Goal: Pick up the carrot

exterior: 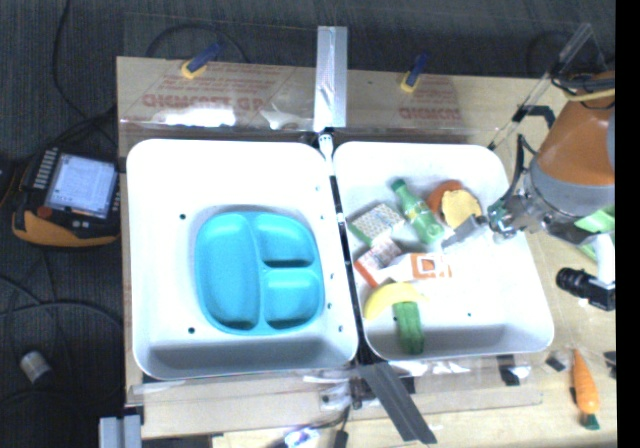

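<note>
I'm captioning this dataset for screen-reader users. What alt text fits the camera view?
A grey and orange robot arm reaches from the right, its hand over the right white bin of mixed toy foods. The carrot lies outside the bins at lower right, and a blue divided tray sits in the left bin.

From my remote station, I see the claw [478, 225] reaching in over the right bin [520, 311], near a yellow-orange piece [459, 203] and a green bottle [415, 211]. A blue divided tray [262, 269] sits in the left bin [160, 196]. The carrot [584, 388] lies on the desk [575, 341], outside the right bin's near corner.
</note>
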`<state>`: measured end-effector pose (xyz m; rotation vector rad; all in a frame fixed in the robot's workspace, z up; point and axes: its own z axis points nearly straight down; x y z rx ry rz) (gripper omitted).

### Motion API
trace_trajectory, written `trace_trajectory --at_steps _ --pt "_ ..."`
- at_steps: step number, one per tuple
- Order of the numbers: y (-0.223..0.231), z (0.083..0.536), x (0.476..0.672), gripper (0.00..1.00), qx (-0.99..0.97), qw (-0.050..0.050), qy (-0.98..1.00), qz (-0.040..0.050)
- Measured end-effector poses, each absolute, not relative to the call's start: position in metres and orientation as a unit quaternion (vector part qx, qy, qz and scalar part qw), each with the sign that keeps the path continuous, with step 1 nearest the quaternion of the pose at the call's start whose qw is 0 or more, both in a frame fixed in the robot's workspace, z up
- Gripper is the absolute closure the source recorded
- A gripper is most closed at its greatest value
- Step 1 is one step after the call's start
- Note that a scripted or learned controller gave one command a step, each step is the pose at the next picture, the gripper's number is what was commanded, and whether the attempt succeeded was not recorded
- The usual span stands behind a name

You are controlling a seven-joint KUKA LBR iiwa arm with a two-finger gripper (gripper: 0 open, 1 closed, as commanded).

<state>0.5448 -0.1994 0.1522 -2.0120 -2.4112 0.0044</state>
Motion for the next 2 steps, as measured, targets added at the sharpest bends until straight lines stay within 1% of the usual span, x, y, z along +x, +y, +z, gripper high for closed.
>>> trace_trajectory --at_steps 1,2 --pt "-0.190 0.182 0.485 0.00 -0.565 0.001 -0.825 0.0007" --pt "-0.224 0.181 0.494 0.00 -0.752 0.001 -0.659 0.0015"
